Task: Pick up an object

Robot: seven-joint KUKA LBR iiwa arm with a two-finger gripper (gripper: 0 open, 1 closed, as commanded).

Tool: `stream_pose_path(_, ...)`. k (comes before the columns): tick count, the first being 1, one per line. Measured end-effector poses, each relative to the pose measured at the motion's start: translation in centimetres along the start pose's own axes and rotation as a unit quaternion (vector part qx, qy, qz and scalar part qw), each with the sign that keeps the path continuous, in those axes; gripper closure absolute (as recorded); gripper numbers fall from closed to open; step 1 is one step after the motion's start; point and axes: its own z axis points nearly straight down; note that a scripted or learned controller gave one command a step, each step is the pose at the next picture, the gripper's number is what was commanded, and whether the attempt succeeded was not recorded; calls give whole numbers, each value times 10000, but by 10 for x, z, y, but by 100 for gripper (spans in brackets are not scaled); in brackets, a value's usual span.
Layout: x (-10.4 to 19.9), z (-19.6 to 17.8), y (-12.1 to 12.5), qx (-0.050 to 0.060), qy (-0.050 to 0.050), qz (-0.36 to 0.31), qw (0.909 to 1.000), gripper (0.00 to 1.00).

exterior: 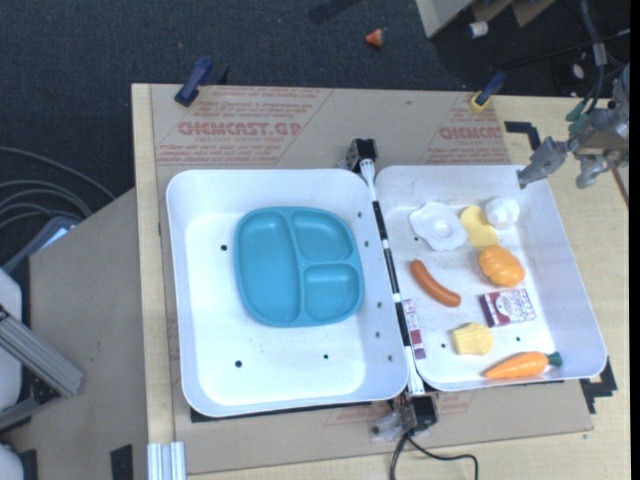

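We are seeing even, bright overhead light, and the two white bins [200,268] are coming out close to blown-out. The bins are glaring mildly, flattening the rims. Shadows are staying soft and short: the teal tray [298,266] is casting a faint one at its lower edge, and the carrot [518,366] and sausage [434,282] are barely shadowing. The dark floor [90,48] is going murky, with little detail. The gripper [568,158] at the upper right is looking slightly smeared. Overall we are getting a soft, low-resolution frame, with small print on the cardboard [240,126] blurring.
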Motion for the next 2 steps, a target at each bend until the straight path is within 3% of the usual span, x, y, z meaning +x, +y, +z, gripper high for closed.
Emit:
stream_pose_path(1,-31,135,2,8,1,5,10000,0)
stream_pose_path(2,-3,197,38,-3,-1,-2,10000,0)
